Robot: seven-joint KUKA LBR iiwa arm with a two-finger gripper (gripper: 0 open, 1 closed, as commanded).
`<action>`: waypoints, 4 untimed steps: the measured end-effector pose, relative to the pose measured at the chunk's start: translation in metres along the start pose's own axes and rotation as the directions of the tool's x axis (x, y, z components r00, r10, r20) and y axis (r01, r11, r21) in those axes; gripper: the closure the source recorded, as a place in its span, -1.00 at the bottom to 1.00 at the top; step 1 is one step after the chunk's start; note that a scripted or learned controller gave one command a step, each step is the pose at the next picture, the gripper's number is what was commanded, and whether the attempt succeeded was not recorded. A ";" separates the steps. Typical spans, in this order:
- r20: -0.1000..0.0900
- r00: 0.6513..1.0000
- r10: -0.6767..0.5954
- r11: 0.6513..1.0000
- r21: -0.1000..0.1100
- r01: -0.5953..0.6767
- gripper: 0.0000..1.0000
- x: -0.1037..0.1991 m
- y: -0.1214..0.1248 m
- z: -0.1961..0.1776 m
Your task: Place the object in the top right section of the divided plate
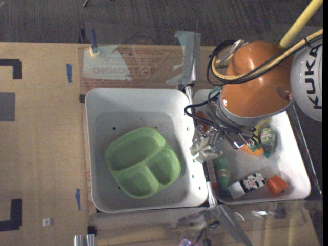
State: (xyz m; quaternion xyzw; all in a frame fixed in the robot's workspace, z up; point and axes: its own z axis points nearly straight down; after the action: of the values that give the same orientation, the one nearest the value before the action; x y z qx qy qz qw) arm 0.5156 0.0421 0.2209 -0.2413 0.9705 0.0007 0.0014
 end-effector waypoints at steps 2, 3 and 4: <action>-0.003 0.993 -0.116 0.993 -0.003 0.116 1.00 -0.001 0.051 0.003; -0.001 0.996 0.084 0.996 -0.001 -0.084 1.00 -0.028 0.023 0.037; -0.004 0.997 0.082 0.997 -0.001 -0.082 1.00 0.012 -0.009 0.016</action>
State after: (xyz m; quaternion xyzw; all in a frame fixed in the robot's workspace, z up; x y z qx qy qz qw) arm 0.5095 0.0291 0.2045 -0.2012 0.9795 0.0009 -0.0008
